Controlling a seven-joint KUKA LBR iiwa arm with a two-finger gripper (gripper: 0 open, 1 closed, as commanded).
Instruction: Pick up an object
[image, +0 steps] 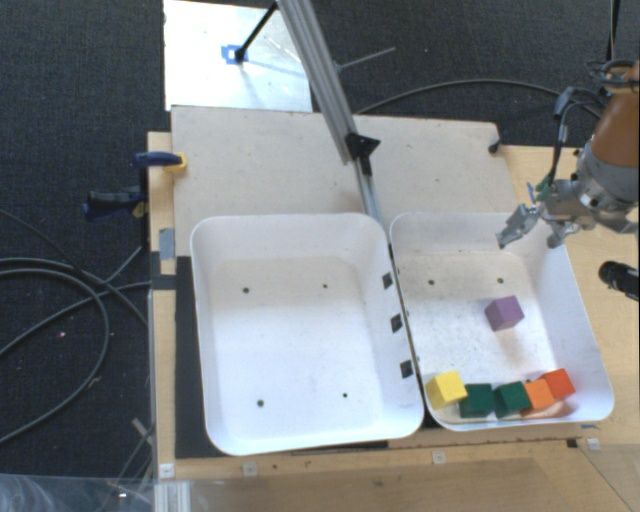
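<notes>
A purple cube (504, 312) lies alone in the middle of the right bin (455, 255). Along that bin's front wall sits a row of blocks: a yellow cube (446, 388), two dark green cubes (477, 400) (513, 397), an orange block (541, 393) and a red block (558, 382). My gripper (535, 226) hangs over the right bin's far right corner, above and behind the purple cube. Its two fingers stand apart, open, with nothing between them.
The left bin (215, 300) stands beside the right one. A slanted metal pole (330, 85) crosses the back board down to the bins' dividing edge. Clamps (160, 160) sit at the bench's left corner, and cables run over the dark floor.
</notes>
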